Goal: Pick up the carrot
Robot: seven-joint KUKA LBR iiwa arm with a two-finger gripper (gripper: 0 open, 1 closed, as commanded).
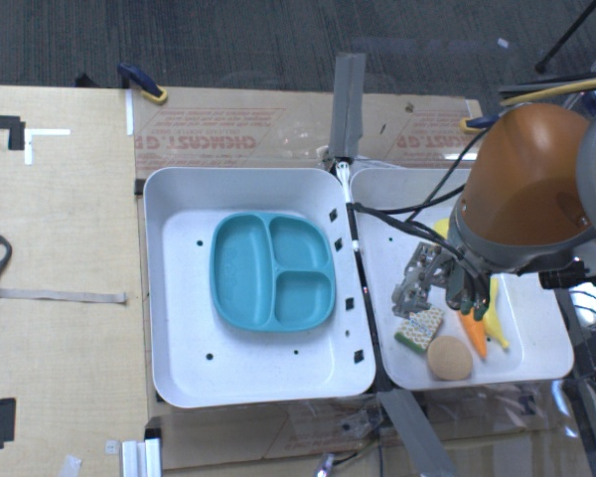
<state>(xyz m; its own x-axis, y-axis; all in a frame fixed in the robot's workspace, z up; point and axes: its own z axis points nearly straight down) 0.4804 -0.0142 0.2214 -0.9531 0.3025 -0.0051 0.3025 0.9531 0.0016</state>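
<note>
printed matter: red lettering on cardboard sheet (278,127) behind the bins | orientation: reversed, upside down | reading: "CHEMICAL GR…" repeated, uncertain | other legible text: none

A grey arm (576,182) with a broad orange band, black cables and a metallic end effector (432,284)

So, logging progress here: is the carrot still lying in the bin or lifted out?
In the bin: the carrot lies on the right bin floor, beside the pincer.
</note>
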